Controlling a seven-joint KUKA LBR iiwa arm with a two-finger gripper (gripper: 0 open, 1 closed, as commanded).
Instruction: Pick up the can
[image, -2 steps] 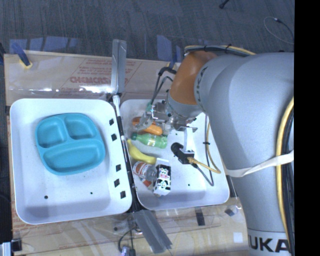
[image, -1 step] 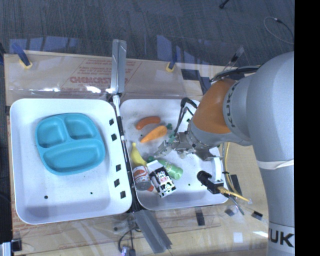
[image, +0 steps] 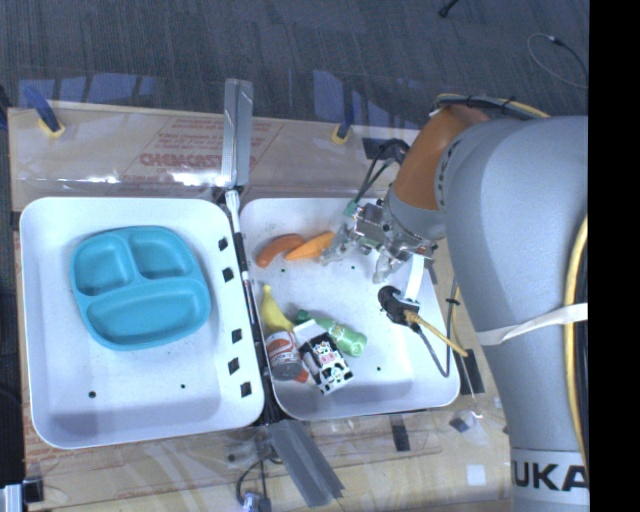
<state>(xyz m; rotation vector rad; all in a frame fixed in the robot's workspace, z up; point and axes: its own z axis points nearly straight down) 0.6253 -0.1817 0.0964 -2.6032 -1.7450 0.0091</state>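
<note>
A wooden tabletop (image: 120, 140) under clear sheeting is carrying two white bins over dark carpet. The left bin (image: 50, 330) is holding a blue divided plate (image: 140, 285). In the right bin (image: 400, 385), a carrot (image: 310, 246) is lying near the back; a banana (image: 274, 309), the can (image: 285, 355), a black-and-white carton (image: 328, 362) and a green bottle (image: 345, 335) are crowding the front-left corner. The can is lying on its side against the bin wall, touching the carton, showing a red-and-white label and a metal end. Judgement: light, stiff, smooth and prone to rolling; gripping across the body seems best. The tool (image: 368, 252) is hovering just right of the carrot, apparently carrying nothing; how far it is open cannot be told.
</note>
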